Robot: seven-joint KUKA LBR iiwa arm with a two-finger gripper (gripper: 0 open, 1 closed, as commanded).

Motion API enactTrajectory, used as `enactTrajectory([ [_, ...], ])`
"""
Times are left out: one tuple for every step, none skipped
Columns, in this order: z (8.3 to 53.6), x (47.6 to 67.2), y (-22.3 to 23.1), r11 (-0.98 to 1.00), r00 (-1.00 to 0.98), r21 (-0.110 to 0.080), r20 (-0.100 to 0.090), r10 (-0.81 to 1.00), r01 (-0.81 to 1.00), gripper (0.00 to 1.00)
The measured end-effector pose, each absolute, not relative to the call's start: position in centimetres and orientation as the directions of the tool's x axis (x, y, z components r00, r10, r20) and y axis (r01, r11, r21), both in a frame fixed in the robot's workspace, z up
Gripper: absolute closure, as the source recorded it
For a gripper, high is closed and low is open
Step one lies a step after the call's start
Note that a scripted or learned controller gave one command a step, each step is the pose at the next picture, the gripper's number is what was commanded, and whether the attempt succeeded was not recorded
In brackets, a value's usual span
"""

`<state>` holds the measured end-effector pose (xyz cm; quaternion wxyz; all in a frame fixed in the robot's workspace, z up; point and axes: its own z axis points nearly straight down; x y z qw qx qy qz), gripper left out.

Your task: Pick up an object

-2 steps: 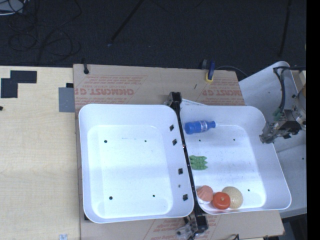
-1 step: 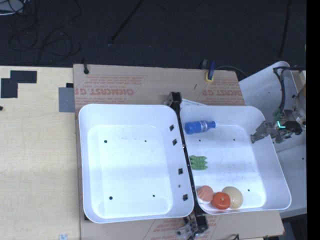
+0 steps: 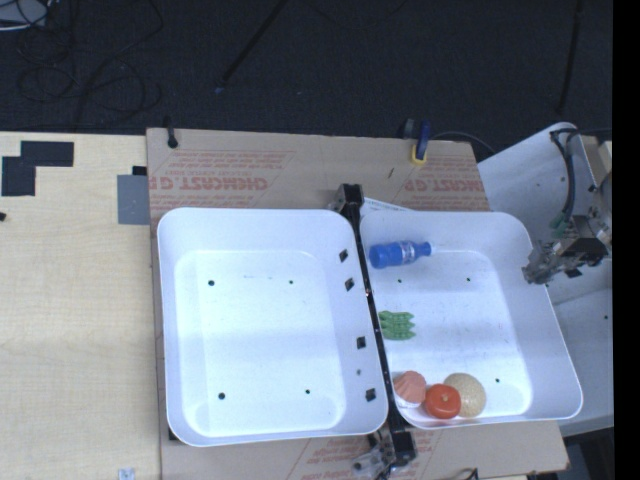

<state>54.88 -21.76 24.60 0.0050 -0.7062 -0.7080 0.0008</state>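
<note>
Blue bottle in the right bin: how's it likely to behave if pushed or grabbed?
The blue bottle lies on its side, so a sideways nudge would probably roll it. Its rounded, smooth-looking body may slip unless the gripper closes across it. It looks small and likely light; I can't tell whether it holds anything.

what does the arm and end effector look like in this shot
At the right edge of the camera view, the arm shows as pale grey and metallic parts with thin dark cables looping down it. The end effector is a small dark grey assembly, too blurred to make out further.
</note>
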Motion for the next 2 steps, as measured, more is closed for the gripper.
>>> enactTrajectory([
  [24.57, 54.87, -21.76, 0.002, -0.002, -0.009, 0.006, 1.000, 1.000, 0.00],
  [25.54, 54.89, -21.81, 0.005, -0.005, -0.009, 0.007, 1.000, 1.000, 1.00],
])
